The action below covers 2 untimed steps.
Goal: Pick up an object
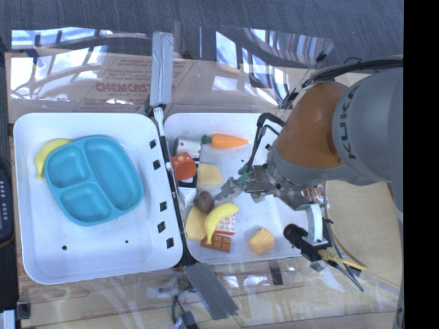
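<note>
The big grey arm reaches in from the right and bends low over the right bin. Its tool points left, right above a curved yellow toy banana lying near the bin's front. I cannot tell how far open the tool is or if it holds anything.

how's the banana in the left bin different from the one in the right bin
The left-bin banana lies partly hidden under the blue tray's rim; the right-bin banana lies in full view, resting over other toy food. The left-bin banana sits alone with the tray; the right-bin banana is crowded, close to the gripper. Both are yellow and curved.
</note>
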Available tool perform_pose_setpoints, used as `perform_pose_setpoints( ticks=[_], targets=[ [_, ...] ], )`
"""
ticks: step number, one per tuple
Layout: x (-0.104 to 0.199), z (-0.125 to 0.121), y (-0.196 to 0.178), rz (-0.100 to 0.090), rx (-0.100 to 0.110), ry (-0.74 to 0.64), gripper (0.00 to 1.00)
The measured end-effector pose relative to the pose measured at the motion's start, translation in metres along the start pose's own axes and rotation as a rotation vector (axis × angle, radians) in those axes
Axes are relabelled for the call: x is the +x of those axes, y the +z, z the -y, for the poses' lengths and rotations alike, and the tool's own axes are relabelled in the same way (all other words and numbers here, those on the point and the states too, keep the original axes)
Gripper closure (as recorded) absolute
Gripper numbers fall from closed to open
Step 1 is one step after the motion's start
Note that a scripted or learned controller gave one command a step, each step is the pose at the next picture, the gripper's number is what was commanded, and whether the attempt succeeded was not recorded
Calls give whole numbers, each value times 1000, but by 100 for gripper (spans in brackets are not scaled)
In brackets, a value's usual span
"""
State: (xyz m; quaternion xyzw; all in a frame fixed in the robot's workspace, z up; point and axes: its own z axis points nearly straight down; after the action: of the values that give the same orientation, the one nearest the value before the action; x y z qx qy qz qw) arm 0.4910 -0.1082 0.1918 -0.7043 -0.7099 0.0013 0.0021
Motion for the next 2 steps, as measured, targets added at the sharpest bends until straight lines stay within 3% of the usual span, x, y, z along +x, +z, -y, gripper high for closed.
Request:
perform_pose_setpoints(
  ticks=[1, 2],
  targets=[
    [-1, 10, 24, -1, -1, 135, 0],
    [5, 4, 97, 1, -10, 60, 0]
  ],
)
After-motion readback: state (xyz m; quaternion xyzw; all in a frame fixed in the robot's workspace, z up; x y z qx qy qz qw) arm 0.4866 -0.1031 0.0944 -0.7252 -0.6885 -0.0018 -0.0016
